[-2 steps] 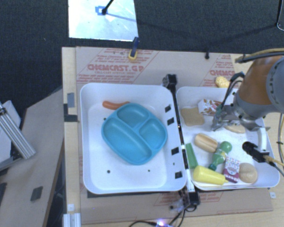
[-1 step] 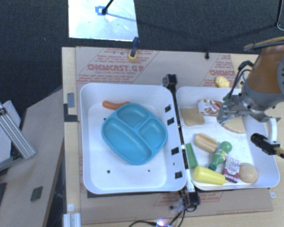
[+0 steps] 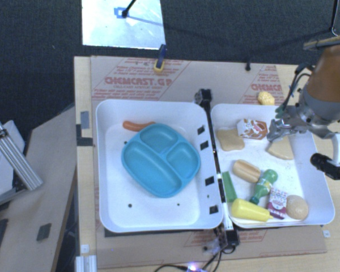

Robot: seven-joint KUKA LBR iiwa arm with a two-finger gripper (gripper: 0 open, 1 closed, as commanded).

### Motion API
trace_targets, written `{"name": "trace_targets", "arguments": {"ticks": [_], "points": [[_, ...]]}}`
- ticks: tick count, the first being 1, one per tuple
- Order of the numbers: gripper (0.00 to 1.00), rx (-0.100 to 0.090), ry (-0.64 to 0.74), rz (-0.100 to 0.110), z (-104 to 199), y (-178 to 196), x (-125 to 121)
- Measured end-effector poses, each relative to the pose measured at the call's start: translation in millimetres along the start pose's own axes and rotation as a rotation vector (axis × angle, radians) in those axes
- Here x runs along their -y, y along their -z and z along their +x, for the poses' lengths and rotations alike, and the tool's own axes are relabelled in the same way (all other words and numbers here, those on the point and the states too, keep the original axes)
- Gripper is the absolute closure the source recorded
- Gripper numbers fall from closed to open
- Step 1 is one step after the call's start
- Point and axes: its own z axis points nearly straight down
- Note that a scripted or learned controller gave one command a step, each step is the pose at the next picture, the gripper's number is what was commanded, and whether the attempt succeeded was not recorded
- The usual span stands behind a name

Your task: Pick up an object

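Over the right bin (image 3: 323, 208), pincer (image 3: 279, 130) low beside the tan wedge (image 3: 281, 149); cannot tell its state; nothing visibly lifted; pick not yet done.

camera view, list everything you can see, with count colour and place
bins: 2, white, side by side on the bench
divided plate: 1, blue, left bin
hot dog sausage: 1, orange, left bin, behind the plate
bread slices: 2, tan, right bin, far half
packet: 1, red and white, right bin, far side
hot dog bun: 1, tan, right bin middle
bottle: 1, green, right bin
corn: 1, yellow, right bin near edge
gripper: 1, grey, above the right bin's far side
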Motion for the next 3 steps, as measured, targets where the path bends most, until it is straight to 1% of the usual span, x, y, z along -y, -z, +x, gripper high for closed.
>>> {"name": "trace_targets", "arguments": {"ticks": [1,2,3], "points": [[1.00,-0.001,0.000,0.002,0.0,20.0,-1.4],[1.00,-0.003,0.003,0.007,47.3,10.5,21.3],[1.00,-0.004,0.005,0.005,100.0,23.0,43.5]]}}
